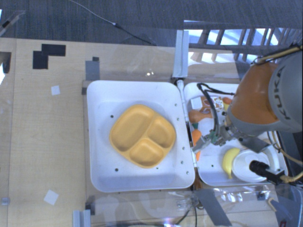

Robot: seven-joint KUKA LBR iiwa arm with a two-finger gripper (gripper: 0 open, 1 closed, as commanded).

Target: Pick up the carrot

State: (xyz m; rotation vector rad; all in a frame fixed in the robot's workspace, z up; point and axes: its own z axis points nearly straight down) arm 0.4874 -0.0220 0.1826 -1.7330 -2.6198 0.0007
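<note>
Orange carrot (196,137) is seen at the left edge of the right bin (208,175), beside the end effector (211,137).
Whether the end effector is spread or pressed together cannot be told; a yellow divided plate (143,135) is held in the left bin (102,169).

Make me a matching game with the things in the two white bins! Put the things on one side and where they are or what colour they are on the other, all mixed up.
Things:
1. divided plate
2. carrot
3. lemon-coloured round thing
4. arm's orange band

Clues:
A. pale yellow, leaning on a white bowl in the right bin
B. up high, above the right bin
C. orange, at the right bin's left wall, by the gripper
D. yellow, in the middle of the left bin

Pairs: 1-D, 2-C, 3-A, 4-B
</note>
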